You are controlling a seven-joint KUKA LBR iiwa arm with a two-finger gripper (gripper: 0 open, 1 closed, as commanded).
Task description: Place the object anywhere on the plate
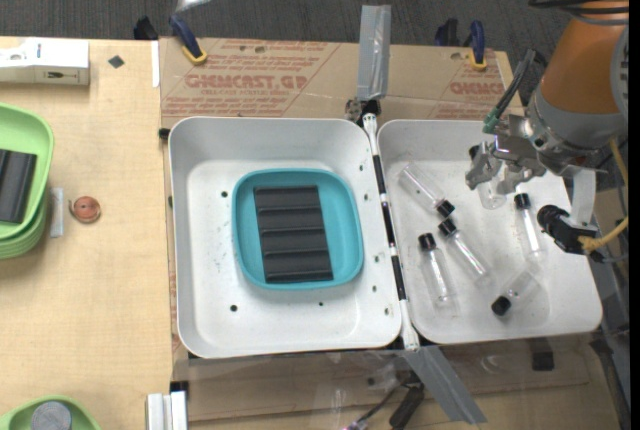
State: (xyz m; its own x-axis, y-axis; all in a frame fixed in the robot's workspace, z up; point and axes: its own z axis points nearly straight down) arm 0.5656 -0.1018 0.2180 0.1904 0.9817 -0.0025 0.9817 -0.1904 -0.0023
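The arm (pixel 585 68) is hovering over the right bin's (pixel 560 318) vials (pixel 462 248), picking one; jaws' state unclear. Next: descending, grasping, crossing to the plate (pixel 245 218).

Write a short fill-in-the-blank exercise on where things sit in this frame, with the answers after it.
1. The teal plate sits in the ____ bin.
2. The clear vials with black caps lie in the ____ bin.
3. The dark ridged block lies on the ____.
4. The gripper is above the ____ bin.

Answers: left; right; plate; right
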